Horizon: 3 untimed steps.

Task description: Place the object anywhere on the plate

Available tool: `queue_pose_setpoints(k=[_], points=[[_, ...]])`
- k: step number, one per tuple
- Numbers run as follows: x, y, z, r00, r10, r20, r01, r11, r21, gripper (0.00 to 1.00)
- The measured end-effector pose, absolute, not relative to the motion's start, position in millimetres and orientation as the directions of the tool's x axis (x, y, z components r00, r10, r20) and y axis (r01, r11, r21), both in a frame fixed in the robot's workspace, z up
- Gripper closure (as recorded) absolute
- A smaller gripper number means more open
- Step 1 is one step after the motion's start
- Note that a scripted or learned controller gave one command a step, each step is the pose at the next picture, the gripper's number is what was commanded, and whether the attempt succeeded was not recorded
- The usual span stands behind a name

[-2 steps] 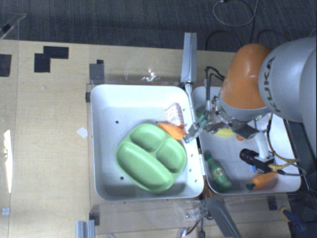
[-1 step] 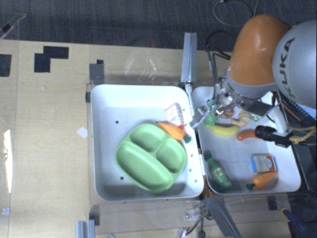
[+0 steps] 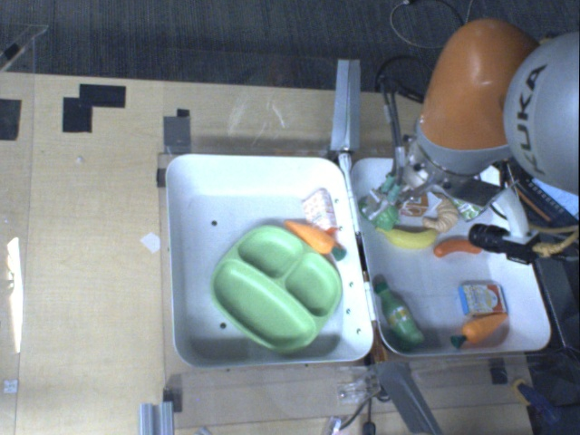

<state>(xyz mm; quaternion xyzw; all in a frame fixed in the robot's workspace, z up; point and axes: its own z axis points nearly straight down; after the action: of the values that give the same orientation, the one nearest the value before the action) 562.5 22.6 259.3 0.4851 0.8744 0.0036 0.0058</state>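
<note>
Gripper (image 3: 399, 191) hangs over clutter at the right bin's (image 3: 535, 338) upper left, beside the banana (image 3: 408, 238); its state is hidden. Likely a light, stiff, smooth toy, best pinched across its middle. Green plate (image 3: 276, 285) waits in the left bin (image 3: 195, 243).

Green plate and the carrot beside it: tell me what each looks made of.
The green plate looks like moulded plastic with a matte finish: one even colour, soft rounded dividers, only faint sheen. The carrot at its rim looks like toy plastic, uniformly bright orange with a smooth surface, though rubber cannot be ruled out at this distance.
</note>
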Motion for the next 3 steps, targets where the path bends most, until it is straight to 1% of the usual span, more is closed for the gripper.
queue_pose_setpoints(k=[1, 2, 3], points=[[523.3, 26.9, 277.4, -0.343, 0.939, -0.001, 0.939, 0.343, 0.005, 1.0], [523.3, 26.9, 277.4, -0.343, 0.939, -0.001, 0.939, 0.343, 0.005, 0.0], [524.9, 27.9, 288.5, -0.348, 0.937, -0.003, 0.937, 0.348, 0.009, 1.0]])
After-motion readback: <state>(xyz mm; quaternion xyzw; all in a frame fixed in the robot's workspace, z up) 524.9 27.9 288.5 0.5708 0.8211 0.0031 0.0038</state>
